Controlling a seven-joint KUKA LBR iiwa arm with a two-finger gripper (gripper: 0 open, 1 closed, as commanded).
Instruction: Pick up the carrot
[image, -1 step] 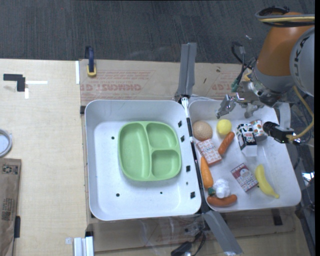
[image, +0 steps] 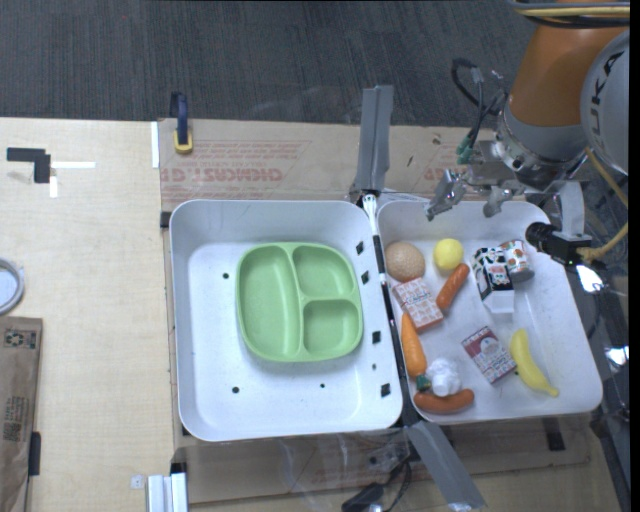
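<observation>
An orange carrot (image: 412, 345) lies lengthwise against the left wall of the right bin (image: 572, 330). A second, redder carrot-like piece (image: 452, 286) lies tilted near the bin's middle, below a yellow lemon (image: 448, 253). My gripper (image: 467, 203) hangs above the bin's back edge, well behind both orange pieces. Its two fingers (image: 440, 203) stand apart, open, with nothing between them.
The right bin also holds a brown bun (image: 405, 261), a milk carton (image: 500, 270), two small packets (image: 418, 303) (image: 488, 355), a banana (image: 532, 363), a white garlic bulb (image: 442, 376) and a sausage (image: 445, 402). A green divided plate (image: 298, 300) sits in the left bin (image: 200, 330).
</observation>
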